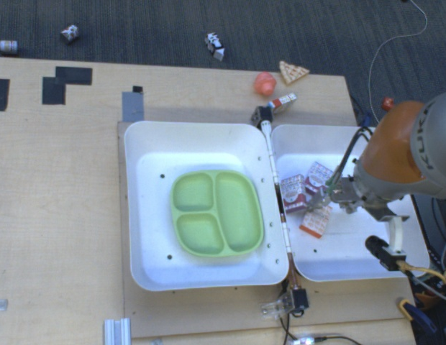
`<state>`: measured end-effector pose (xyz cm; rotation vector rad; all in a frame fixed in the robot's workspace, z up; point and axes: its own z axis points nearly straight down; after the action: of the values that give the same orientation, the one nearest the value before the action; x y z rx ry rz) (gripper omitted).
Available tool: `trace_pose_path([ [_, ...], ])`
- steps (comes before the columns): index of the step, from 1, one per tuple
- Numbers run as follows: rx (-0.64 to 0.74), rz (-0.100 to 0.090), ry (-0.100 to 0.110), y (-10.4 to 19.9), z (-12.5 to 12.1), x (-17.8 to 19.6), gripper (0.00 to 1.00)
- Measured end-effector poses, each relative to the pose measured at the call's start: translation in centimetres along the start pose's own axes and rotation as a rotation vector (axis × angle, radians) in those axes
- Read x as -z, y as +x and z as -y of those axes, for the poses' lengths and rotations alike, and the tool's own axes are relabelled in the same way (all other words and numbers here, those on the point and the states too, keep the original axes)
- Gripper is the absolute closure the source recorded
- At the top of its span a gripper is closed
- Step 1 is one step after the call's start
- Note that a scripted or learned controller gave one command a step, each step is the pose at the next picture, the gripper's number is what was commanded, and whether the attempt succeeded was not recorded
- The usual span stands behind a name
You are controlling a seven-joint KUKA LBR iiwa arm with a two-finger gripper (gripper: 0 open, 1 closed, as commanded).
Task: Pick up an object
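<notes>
Two bins side by side on the counter [57,192], touching along the middle seam. Left bin [147,157]: divided tray [217,213] at its centre. Right bin [338,261]: three small packets, clustered in the left half near the seam. First packet [293,191] nearest the seam, second packet [319,173] just behind and right of it, third packet [316,221] in front. Gripper [328,196] over the cluster, arm [403,153] entering from the right.

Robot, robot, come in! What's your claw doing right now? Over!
Gripper low in right bin, over snack packets. Nothing seen held. Orange packet beside it. Over.
</notes>
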<state>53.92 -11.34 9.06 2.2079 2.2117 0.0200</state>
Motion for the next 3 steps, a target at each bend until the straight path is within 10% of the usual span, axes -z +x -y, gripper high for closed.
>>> trace_pose_path([
  [1, 0.001, 0.0, -0.008, 0.1, -0.3, 1.3, 1.0],
  [2, 0.003, 0.0, 0.012, -5.7, -8.2, 10.8, 1.0],
  [3, 0.003, -0.002, 0.016, -5.6, -8.2, 10.6, 0.0],
])
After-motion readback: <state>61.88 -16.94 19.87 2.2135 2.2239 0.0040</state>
